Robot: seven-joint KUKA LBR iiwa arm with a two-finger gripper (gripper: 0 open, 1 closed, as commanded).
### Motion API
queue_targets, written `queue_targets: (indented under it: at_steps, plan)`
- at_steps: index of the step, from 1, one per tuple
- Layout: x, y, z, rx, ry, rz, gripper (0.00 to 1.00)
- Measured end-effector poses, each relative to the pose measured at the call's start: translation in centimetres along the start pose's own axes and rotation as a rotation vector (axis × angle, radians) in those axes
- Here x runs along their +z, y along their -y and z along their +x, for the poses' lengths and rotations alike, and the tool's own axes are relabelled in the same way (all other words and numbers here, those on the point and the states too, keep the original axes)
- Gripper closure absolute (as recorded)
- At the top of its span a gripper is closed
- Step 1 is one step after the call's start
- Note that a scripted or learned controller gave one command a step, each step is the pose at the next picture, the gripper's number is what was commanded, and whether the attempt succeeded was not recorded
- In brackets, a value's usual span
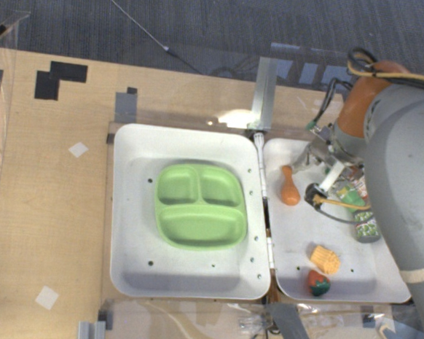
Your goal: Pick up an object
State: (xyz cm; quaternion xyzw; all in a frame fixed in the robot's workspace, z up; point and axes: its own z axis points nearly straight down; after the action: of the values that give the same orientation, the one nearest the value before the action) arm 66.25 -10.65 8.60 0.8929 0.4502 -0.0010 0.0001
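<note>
Orange carrot toy (289, 186) lies in the right bin (302, 234), just beside the gripper (315, 156) on the side toward the other bin, and it looks the likeliest pick. The gripper hangs low over the far end of that bin. From where I stand I cannot tell whether its jaws are wide or narrow, and I can make out nothing held. A green patterned container (364, 217) lies near the jaws on the arm's side. A yellow corn piece (325, 259) and a red and green piece (318, 283) sit well apart from them, toward the near rim. The risk, I'd say, is an off-centre descent: the carrot is slim and rounded, so the jaws could shove it toward the bin wall or close on air. The left bin (131, 217) holds a green divided plate (200, 204).
</note>
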Motion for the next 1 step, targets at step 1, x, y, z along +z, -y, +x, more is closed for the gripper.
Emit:
queue_targets:
  at_steps: [1]
  plan:
    - [-0.13,2.48,-1.59,0.517,-0.005,-0.003,0.00]
